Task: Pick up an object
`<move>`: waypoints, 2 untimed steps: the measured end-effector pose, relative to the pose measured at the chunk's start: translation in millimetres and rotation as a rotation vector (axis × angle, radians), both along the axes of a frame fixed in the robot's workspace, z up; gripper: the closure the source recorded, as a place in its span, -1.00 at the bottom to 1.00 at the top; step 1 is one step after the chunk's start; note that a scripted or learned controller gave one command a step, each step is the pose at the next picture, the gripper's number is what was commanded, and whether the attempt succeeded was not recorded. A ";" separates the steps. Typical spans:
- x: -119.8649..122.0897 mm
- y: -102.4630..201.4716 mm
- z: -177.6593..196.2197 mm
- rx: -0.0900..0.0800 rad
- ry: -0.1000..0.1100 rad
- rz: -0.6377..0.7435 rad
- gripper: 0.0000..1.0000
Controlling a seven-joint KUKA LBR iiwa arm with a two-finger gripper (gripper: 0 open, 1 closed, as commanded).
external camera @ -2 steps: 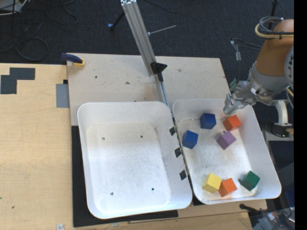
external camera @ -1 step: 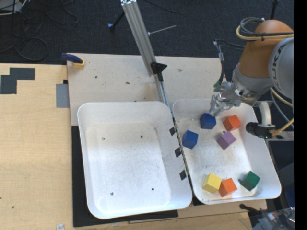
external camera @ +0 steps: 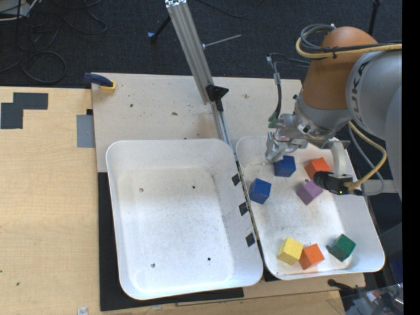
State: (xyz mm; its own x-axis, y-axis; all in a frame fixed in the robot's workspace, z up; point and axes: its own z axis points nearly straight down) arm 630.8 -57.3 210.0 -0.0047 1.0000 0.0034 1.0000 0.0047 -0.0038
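In the right bin (external camera: 367, 241), my end effector (external camera: 281, 148) hangs low at the far end, right over a blue cube (external camera: 285, 167), seemingly touching it; whether my fingers are apart or together, I cannot tell. A second blue cube (external camera: 260, 190) sits near the divider. Purple cube (external camera: 308, 191) and an orange cube (external camera: 317, 166) lie just beside, that one partly cut off by my cabling. Yellow cube (external camera: 290, 250), another orange one (external camera: 312, 256) and a green cube (external camera: 342, 247) cluster at the near edge.
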 end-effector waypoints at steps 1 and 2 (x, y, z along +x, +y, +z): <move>-3.8 61.0 10.2 0.000 -0.001 0.001 1.00; -9.9 111.7 22.4 -0.001 -0.002 0.000 1.00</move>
